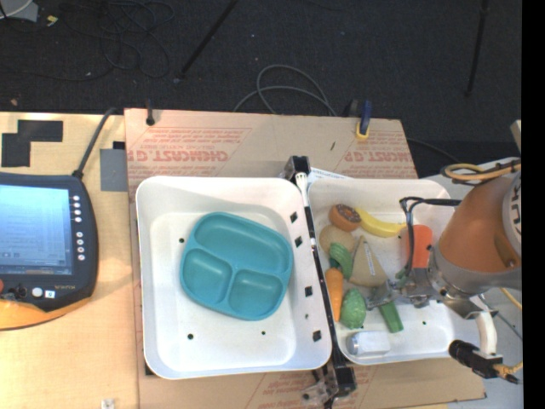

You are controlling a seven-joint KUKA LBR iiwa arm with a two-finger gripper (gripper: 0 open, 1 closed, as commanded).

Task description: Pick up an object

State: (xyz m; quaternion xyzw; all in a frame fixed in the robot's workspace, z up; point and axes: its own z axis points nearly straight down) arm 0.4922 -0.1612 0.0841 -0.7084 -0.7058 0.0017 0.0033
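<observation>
Target objects: a cluster of toy food lies in the right white bin (pixel 426 352): a yellow plastic banana (pixel 379 222), an orange plastic carrot (pixel 334 290), a green leafy piece (pixel 353 308), a green stick-shaped piece (pixel 391 317).
Gripper (pixel 398 290): low over the cluster, near the green stick-shaped piece; finger state cannot be determined.
Risk, crowding: pieces touch or overlap, so a closing grasp is likely to shove neighbours or catch two.
Risk, slip: rounded plastic may squirt out of a partial grip.
Left white bin (pixel 162 228): holds a teal three-compartment plate (pixel 234 265), well apart from the arm.
Hidden: the wrist covers items beneath it; a pale object (pixel 368 343) at the near wall is unidentifiable.
</observation>
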